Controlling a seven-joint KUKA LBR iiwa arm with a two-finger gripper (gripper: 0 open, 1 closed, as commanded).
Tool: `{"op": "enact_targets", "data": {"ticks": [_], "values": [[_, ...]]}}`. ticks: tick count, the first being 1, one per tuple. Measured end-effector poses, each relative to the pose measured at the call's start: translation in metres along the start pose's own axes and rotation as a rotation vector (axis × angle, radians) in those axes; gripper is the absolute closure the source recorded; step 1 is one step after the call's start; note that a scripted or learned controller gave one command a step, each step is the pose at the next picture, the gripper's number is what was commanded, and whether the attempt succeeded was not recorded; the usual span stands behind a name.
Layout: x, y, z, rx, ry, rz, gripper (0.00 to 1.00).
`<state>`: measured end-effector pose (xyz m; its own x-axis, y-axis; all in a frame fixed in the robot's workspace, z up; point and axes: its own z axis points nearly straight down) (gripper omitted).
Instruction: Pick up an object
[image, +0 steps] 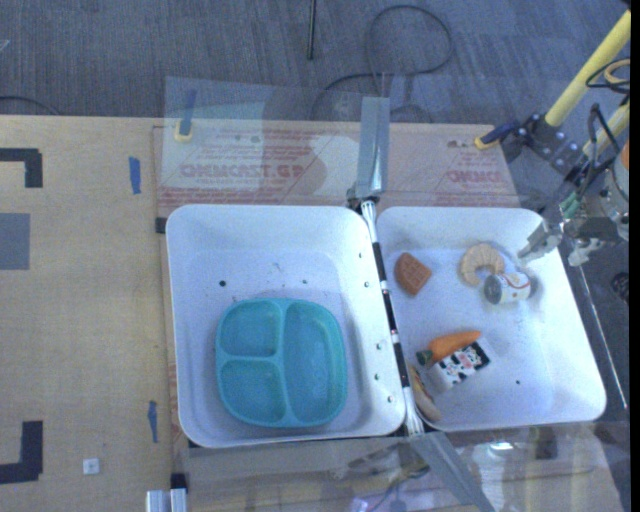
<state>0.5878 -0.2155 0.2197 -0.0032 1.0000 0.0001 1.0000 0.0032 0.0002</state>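
Gripper (533, 245) hovering at right bin's (560, 395) far right edge.
Jaw state unclear; croissant (482, 261) sitting just beside it.

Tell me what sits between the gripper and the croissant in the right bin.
Nothing visible. The gripper is at the right bin's upper right, and the croissant lies just to its left across bare white floor. The small mug sits below that line, touching the croissant's lower edge, close enough to be bumped.
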Motion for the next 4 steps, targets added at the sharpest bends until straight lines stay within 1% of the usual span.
{"op": "enact_targets", "data": {"ticks": [1, 2, 3, 4], "values": [[-0.003, 0.025, 0.107, 0.001, 0.003, 0.016, 0.0], [0.003, 0.003, 0.131, -0.009, 0.008, 0.019, 0.0], [-0.003, 0.003, 0.119, -0.012, -0.002, 0.023, 1.0], [0.066, 0.019, 0.028, -0.001, -0.001, 0.12, 1.0]]}}
